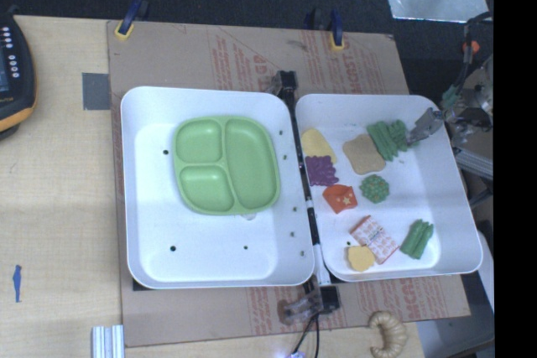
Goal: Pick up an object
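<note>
The right bin (440, 189) holds several toy foods: a yellow piece (316, 145), purple grapes (320, 171), a red piece (339, 198), a tan bread slice (362, 153), a broccoli head (374, 189), a red-and-white packet (374, 238), a yellow wedge (360, 258) and a green bundle (417, 238). A ridged green vegetable (386, 138) lies near the bin's far right corner. My gripper (421, 128) reaches in low from the right, its grey tip right beside that ridged green vegetable. I see nothing lifted off the bin floor.
The left bin (151, 222) bears a green divided plate (226, 163). Clamps (336, 29) hold the cardboard at the back edge. A control pendant (13, 80) lies at far left. A tan curled object (388, 334) sits on the bench in front of the right bin.
</note>
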### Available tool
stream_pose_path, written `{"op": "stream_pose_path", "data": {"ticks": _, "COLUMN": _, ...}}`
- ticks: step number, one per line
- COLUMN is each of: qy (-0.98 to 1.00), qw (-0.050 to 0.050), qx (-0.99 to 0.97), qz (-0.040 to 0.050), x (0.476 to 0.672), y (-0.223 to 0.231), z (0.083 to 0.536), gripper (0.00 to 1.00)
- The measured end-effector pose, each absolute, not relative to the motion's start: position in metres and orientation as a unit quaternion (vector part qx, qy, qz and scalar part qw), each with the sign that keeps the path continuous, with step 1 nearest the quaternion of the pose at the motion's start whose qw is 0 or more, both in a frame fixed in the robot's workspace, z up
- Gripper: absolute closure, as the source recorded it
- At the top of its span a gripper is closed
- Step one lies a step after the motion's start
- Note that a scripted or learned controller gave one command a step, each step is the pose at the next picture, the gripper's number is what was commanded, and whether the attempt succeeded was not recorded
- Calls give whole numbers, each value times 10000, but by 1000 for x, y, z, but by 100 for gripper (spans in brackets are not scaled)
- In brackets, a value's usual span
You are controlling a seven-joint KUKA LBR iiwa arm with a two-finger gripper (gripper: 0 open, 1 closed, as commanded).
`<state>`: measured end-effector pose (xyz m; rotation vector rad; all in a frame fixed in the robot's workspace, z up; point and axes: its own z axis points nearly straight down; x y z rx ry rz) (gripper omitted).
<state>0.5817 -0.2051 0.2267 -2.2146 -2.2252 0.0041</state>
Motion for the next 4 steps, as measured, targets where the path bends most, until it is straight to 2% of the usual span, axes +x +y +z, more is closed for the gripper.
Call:
{"op": "stream_pose_path", "data": {"ticks": 1, "qy": -7107, "qw": 33, "qx": -7035, "qz": 27, "x": 620, "y": -199, "z": 134, "gripper": 0}}
{"op": "stream_pose_path", "data": {"ticks": 2, "qy": -7102, "qw": -21, "qx": -7040, "qz": 7, "x": 659, "y": -169, "z": 92, "gripper": 0}}
{"op": "stream_pose_path", "data": {"ticks": 3, "qy": -7084, "qw": 45, "qx": -7058, "qz": -7, "x": 657, "y": -191, "z": 95, "gripper": 0}}
{"op": "stream_pose_path", "data": {"ticks": 4, "qy": -7081, "qw": -12, "qx": -7061, "qz": 2, "x": 655, "y": -212, "z": 114, "gripper": 0}}
